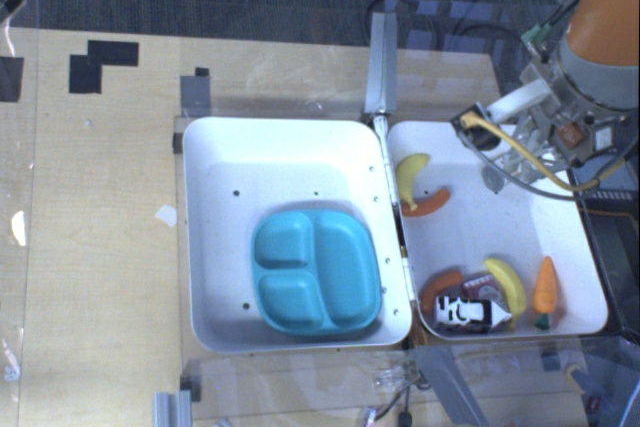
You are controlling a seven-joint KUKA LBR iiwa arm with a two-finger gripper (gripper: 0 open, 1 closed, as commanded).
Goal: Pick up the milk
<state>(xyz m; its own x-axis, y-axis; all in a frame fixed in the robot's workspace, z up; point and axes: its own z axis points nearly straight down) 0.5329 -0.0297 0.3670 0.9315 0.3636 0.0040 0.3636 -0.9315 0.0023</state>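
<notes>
Nearest to you, at the front edge of the right bin (597, 315), lies the milk (470, 313): a small black-and-white carton on its side, pressed against the bin's front wall; you can see a dark brown item (483, 289) touching it from behind and a reddish-orange piece (438, 283) just beside its left end; a yellow banana (508, 283) leans across its right end, and an orange carrot (544, 289) with a green tip stands near the bin's front right corner, close to the banana but apart from the milk. Look left and you find the left bin (220, 165) holding a blue divided tray (317, 272), which sits toward that bin's front right part, near the wall the two bins share. Moving farther back in the right bin, you see a second, smaller yellow banana (412, 173) with an orange-red curved piece (428, 204) touching its lower end, both close to the shared wall and well apart from the milk. Farther still, at the back right, the arm (605, 25) hangs over the rear of the right bin with its orange band uppermost; the gripper (520, 153) sits above the bin's back portion amid yellow and grey cabling, well apart from the milk; you cannot tell how its jaws stand, as the wrist hardware hides them. Beyond the bins you see the pale wooden bench (90, 215) with black tape marks (100, 62) at its far left.
</notes>
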